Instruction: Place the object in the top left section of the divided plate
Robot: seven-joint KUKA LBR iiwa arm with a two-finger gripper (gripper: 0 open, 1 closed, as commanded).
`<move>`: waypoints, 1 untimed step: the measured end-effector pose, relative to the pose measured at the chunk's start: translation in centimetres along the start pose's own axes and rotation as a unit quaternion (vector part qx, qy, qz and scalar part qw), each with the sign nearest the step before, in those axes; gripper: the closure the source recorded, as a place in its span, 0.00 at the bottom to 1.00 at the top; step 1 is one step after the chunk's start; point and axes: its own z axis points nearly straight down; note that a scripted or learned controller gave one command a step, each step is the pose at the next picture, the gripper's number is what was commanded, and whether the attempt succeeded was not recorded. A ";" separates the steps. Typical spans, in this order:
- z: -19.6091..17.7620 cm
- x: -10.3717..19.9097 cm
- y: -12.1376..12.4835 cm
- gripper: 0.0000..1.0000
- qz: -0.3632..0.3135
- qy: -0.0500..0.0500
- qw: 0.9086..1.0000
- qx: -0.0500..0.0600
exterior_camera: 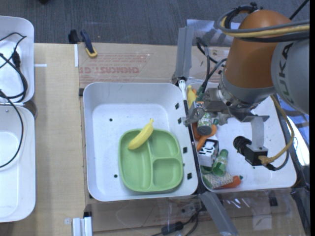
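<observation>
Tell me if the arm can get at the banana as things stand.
Probably yes. The banana lies uncovered across the upper left rim of the green plate in the left bin, with open space above it. The end effector sits over the right bin, so the arm must cross over.

The arm [256, 58] hides much of the right bin [275, 178]; its gripper [199, 113] is too cluttered to read.
</observation>
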 end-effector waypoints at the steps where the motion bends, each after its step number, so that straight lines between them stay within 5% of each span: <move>1: 0.0 0.0 0.0 0.00 0.000 0.000 1.000 0.000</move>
